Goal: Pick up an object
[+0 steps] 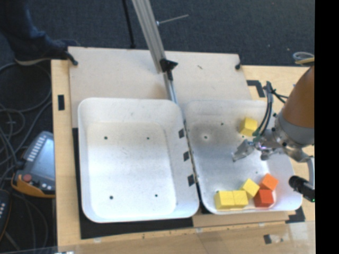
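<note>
- Presently: gripper [244,151] over right bin [212,121], fingers' spread cannot be told, nothing visibly held.
- Yellow block [248,126] at its twelve o'clock, just beside.
- Risk: fingertips nudging it away.

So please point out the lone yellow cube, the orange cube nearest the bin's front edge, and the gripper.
Lone yellow cube [248,126], camera view, middle of its top face.
Orange cube nearest the front edge [264,197], camera view, its top face.
Gripper [242,151], camera view, between its fingertips.
</note>
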Robot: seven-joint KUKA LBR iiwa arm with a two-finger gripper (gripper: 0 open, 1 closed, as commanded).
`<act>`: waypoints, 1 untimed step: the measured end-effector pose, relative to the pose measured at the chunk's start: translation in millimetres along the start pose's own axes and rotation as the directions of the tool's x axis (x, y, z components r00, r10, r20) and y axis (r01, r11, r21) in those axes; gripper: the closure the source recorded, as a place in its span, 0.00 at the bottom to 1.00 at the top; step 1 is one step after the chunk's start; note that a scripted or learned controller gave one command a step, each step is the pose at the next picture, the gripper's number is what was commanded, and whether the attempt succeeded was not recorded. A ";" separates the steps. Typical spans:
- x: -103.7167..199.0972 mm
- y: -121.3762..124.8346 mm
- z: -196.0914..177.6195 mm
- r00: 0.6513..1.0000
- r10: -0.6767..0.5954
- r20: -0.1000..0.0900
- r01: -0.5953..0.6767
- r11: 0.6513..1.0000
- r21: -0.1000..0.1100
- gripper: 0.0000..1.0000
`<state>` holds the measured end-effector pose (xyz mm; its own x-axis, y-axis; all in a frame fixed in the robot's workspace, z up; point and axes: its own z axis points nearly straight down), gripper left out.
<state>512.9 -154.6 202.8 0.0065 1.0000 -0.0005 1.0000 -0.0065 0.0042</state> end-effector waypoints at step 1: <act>-19.7 71.2 81.0 1.000 -0.006 0.007 0.006 1.000 -0.023 0.00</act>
<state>584.3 -174.9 122.2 0.0003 1.0000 -0.0072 0.9996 -0.0001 0.0273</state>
